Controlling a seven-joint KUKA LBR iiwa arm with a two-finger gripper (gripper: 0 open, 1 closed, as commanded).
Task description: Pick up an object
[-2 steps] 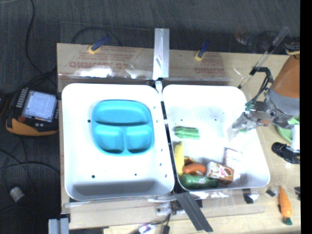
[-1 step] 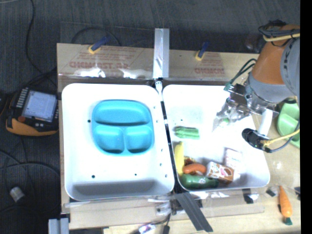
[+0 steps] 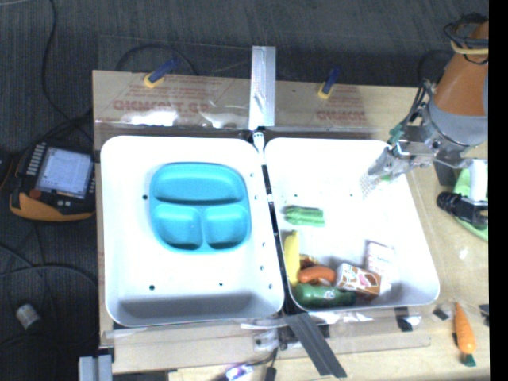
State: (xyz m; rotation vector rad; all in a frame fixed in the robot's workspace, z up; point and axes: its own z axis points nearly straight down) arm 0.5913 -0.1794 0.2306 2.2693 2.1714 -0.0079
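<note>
1. Hovered over right white bin [image 3: 413, 213], upper right corner: two-finger gripper [image 3: 379, 171] on grey arm with orange band [image 3: 460, 86]. Jaw state: cannot tell, blurred.
2. Nearest candidate: small green oblong toy [image 3: 303, 215], lying well left of and below the jaws, apart from the rest.
3. Long axis ran left-right across the view.
4. Judged light, stiff, smooth plastic; best pinched across the short width at mid-length.
5. Further below the jaws: clutter of yellow banana-shaped toy [image 3: 291, 254], orange piece [image 3: 317, 275], small printed carton [image 3: 359, 279].
</note>
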